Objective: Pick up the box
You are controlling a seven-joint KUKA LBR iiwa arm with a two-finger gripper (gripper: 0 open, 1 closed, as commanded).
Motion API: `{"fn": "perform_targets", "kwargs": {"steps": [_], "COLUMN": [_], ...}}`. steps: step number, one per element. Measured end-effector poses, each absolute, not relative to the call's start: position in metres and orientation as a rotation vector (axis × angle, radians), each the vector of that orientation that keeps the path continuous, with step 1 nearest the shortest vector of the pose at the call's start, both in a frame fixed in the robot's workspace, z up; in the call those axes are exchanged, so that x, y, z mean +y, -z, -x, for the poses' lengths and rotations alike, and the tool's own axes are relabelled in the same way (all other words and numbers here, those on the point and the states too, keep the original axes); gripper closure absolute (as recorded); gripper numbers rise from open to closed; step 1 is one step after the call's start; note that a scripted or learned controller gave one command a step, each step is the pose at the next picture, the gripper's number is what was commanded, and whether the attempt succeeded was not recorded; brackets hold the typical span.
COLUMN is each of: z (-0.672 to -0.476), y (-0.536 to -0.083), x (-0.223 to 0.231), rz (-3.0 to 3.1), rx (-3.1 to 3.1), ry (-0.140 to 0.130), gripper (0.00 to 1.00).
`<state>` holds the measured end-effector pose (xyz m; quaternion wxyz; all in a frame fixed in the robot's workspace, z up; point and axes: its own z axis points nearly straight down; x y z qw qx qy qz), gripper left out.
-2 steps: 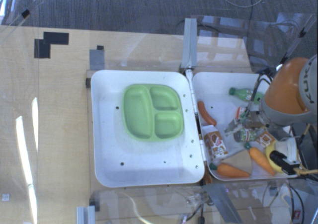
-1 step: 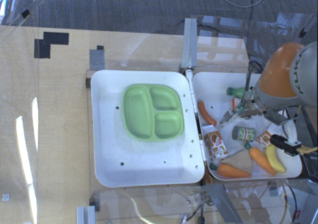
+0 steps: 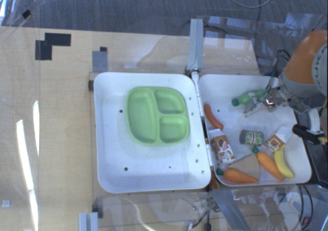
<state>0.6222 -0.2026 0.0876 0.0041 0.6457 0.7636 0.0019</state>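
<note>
Your hand (image 3: 270,101) sits over the far right part of the right bin (image 3: 225,84), close to that bin's far right corner, with the orange-banded wrist just behind it at the desk's right edge. I can't tell its state: the metal parts blur together there. It's low over or touching the green bottle (image 3: 249,98), which lies on its side near the far wall; I can't say which. Nothing box-like is between the hand parts, so call the pick not done. There are two box candidates, both sitting on the bin floor. A brown and white carton (image 3: 222,147) lies against the left wall of the right bin, toward the near side, next to the divider. A small orange and white carton (image 3: 275,143) stands toward the near right, touching or just beside the banana (image 3: 283,163). Both are well apart from the hand. Around them you've got a small can (image 3: 251,138) mid-bin, a sausage (image 3: 212,116) along the left wall, one carrot (image 3: 269,165) by the banana, another carrot (image 3: 239,175) at the near wall. The left bin (image 3: 110,173) holds the green divided plate (image 3: 157,116), not relevant here. My read: approach is off target, reach, grasp and lift are all left. The small carton is crowded by the banana and carrot; the left carton is tight to the wall, so expect trouble fitting the hand around either.
</note>
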Motion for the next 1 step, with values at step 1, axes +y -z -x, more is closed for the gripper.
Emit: {"fn": "perform_targets", "kwargs": {"steps": [1], "z": [-0.6247], "y": [-0.1001], "x": [-0.1986], "rz": [-2.014], "rx": [2.403], "ry": [-0.012], "gripper": [1.0]}}
